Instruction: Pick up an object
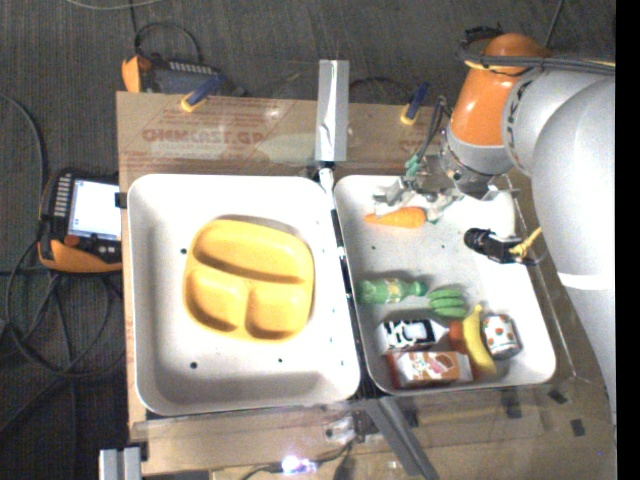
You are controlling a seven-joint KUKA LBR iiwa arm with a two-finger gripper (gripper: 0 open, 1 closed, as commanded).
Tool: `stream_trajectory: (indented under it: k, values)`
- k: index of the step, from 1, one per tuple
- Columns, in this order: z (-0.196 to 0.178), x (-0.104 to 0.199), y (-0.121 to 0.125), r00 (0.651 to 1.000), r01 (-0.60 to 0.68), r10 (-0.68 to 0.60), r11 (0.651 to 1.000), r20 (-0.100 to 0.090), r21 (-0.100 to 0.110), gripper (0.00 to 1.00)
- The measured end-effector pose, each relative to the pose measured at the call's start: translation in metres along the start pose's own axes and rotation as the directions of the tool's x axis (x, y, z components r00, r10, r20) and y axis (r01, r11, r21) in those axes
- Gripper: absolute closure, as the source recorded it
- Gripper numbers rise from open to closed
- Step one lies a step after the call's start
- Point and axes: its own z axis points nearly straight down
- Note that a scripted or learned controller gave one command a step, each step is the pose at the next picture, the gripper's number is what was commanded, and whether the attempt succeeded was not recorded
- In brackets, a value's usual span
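Nearest the camera, the right bin (540,363) holds cartons, a banana (478,343) and green items. Farther back lies a carrot (398,219). The gripper (420,190) hovers just above it; its finger spacing cannot be told.

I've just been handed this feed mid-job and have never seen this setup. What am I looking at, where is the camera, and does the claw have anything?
One camera looks down at a slant on a bench with two shallow white bins. The grey arm with the orange band is the robot, reaching in from the right. Its claw hangs over the far end of the right bin, just above a toy carrot; I cannot tell whether it grips anything. Nearer the camera in that bin lie a green bottle, a green vegetable, a banana, a small can and two cartons. The left bin holds a yellow divided tray.
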Motion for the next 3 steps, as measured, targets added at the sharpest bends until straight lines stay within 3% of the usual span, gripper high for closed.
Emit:
stream_trajectory:
  k: [1, 2, 3]
  values:
    - [0.024, -0.010, 0.007, 1.000, -0.018, 0.018, 0.999, 0.006, -0.029, 0.00]
    - [0.023, -0.008, 0.009, 1.000, 0.020, -0.020, 0.999, 0.010, -0.031, 0.00]
    - [0.025, -0.015, -0.013, 0.997, -0.071, 0.071, 0.997, 0.001, -0.032, 0.00]
